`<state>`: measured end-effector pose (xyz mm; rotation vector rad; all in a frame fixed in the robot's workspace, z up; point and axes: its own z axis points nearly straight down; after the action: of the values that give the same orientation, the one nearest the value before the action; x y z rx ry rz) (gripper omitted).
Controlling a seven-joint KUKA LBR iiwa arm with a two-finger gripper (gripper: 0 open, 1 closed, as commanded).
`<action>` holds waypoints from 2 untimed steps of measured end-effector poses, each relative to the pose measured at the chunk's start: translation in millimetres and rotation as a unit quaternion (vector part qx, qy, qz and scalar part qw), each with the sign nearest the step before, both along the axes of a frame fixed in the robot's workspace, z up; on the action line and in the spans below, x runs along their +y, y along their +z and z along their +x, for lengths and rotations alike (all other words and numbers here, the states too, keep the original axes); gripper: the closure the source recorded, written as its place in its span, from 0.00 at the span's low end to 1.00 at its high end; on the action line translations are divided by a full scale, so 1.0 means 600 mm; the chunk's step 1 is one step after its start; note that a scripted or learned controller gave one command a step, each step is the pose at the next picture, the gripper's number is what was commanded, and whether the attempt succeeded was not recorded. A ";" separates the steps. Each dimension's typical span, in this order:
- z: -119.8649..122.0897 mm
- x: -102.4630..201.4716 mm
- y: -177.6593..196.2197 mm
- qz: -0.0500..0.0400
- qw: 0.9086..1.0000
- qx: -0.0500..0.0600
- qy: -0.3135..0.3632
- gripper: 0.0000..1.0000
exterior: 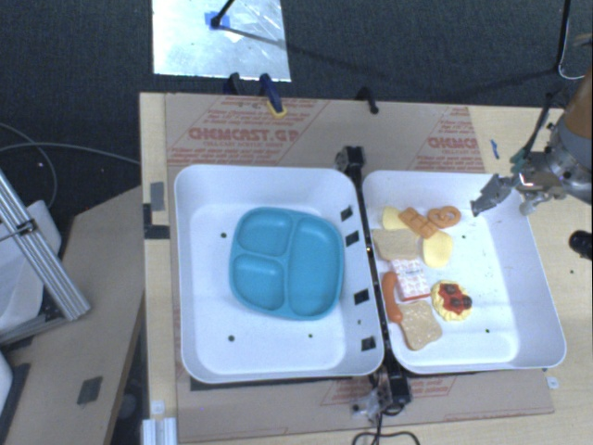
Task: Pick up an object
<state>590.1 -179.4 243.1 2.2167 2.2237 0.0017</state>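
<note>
Several toy foods lie in the left half of the right bin point(519, 276): a yellow wedge point(396, 219), an orange cracker point(422, 222), an orange ring point(445, 216), a bread slice point(397, 245), a pale yellow disc point(437, 249), a red-and-white packet point(410, 280), a tart with red berries point(451, 301) and a toast slice point(420, 324). My gripper point(507, 206) hangs over the bin's far right part, right of the orange ring and apart from all the food. It is open, with nothing between its fingers.
A blue divided plate point(285, 262) sits in the left bin point(199, 248). A black divider with clips point(363, 248) runs between the bins. A shiny sheet point(220, 26) lies on the dark floor beyond the bench.
</note>
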 end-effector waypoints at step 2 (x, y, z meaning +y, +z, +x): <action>-0.156 0.088 -0.257 -0.002 1.000 -0.006 0.000 0.00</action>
<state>496.2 -126.3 88.7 2.2093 2.2154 0.0109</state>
